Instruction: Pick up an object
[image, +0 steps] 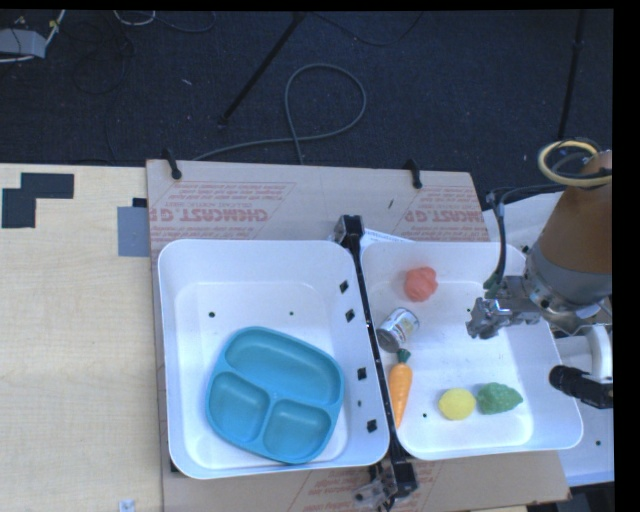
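Two white bins sit side by side on the bench, and the black divider (362, 340) between them serves as the landmark. Left of the divider, the left bin (190, 290) holds a blue sectioned tray (274, 394), lying flat toward the near side. Right of the divider, the right bin (555, 420) holds five small things. A metal can (398, 327) lies on its side just beside the divider, about halfway along it. A toy carrot (399, 390) lies below the can, close against the divider, its green top pointing toward the can. An orange-pink lump (421, 283) sits further from the divider, toward the far wall. A yellow ball (457, 404) and a green leafy piece (498, 398) lie side by side near the front, well away from the divider, the green one further off. The gripper (484, 321) hangs over the right bin's far side from the divider, above bare floor, with nothing seen between its tips. Whether it is parted or closed I cannot tell.
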